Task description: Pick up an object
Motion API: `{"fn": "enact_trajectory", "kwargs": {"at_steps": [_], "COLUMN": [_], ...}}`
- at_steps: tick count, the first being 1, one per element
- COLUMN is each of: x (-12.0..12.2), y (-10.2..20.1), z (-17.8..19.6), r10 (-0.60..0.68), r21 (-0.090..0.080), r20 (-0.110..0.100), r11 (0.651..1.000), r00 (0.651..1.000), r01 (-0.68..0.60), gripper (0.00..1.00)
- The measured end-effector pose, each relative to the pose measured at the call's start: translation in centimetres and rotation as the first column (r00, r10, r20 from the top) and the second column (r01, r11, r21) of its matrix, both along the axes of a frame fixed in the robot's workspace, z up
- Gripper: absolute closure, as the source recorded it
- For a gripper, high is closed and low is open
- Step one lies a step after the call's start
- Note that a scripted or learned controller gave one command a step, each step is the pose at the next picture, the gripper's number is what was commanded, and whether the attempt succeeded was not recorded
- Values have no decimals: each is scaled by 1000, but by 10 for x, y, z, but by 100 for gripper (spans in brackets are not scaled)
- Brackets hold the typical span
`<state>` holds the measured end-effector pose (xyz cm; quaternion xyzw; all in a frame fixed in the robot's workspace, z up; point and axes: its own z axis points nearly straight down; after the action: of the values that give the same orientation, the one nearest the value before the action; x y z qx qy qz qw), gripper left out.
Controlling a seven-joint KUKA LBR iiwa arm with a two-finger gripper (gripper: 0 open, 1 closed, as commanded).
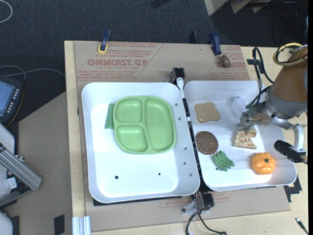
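A: What does the overhead camera show of the thing to pick?

B: A pizza slice (245,139) lies in the right bin (215,180), between a brown cookie (207,142) and an orange pumpkin (263,163). The gripper (250,119) hangs just above its upper end. It looks like light, stiff plastic, best pinched across its narrow sides.

A: And what is hard to make out?

B: Whether the tool is wide, narrow or touching the slice cannot be told; the wrist covers it.

even, bright overhead light, faint shadows, slightly soft focus throughout.
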<state>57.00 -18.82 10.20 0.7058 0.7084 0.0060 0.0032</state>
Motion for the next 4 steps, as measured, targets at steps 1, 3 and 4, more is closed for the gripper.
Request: {"fn": "enact_trajectory", "kwargs": {"at_steps": [1,3,4], "x": [8,16,28], "y": [2,9,56], "z": [62,123,116], "r10": [-2,-2,1], "r21": [-7,-6,-2], "r20": [-5,-9,-14], "r11": [1000,1000,1000], "r00": [1000,1000,1000], "r01": [2,2,-1], "gripper": [100,100,100]}}
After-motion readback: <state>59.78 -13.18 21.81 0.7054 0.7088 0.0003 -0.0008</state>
